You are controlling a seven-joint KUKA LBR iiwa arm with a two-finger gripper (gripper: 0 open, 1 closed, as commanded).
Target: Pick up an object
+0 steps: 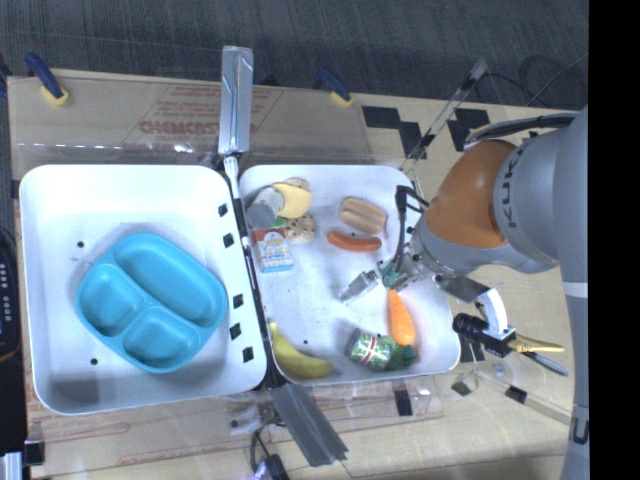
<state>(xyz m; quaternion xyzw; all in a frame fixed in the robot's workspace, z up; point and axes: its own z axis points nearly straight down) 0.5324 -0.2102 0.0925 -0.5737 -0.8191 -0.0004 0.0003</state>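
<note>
Carrot (401,318) lay near the right bin's (330,183) right edge; the gripper (378,279) hung just above it; finger state unclear.

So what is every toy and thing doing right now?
Blue tray: lying flat in the left bin.
Carrot: lying in the right bin, just below the tool.
Banana: lying at the bin's bottom edge.
Hot dog: lying flat.
Bread roll: above the hot dog.
</note>
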